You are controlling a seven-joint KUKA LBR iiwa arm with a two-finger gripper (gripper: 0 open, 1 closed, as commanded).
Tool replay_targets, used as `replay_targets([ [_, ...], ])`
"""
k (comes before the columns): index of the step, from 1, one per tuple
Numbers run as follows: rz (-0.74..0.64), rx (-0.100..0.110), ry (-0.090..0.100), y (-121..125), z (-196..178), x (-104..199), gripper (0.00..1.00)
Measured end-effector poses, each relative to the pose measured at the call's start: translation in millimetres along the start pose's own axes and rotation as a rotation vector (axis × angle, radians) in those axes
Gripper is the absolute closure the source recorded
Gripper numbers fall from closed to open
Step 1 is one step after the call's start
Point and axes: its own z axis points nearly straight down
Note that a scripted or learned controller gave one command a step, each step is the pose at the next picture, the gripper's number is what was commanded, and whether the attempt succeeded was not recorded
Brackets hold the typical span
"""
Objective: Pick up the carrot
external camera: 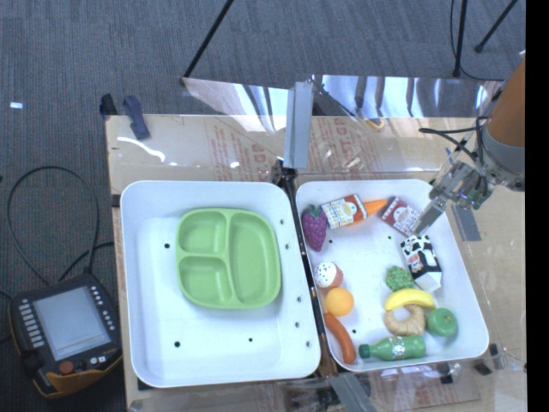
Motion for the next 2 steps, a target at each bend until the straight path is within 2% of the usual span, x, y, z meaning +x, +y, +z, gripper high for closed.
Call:
replay_targets([
  [1, 0.072, -0.005, -0.021, 28, -9, -21, 0.0],
  [2, 0.0, -0.005, -0.01, 99, 66, 39, 0.0],
])
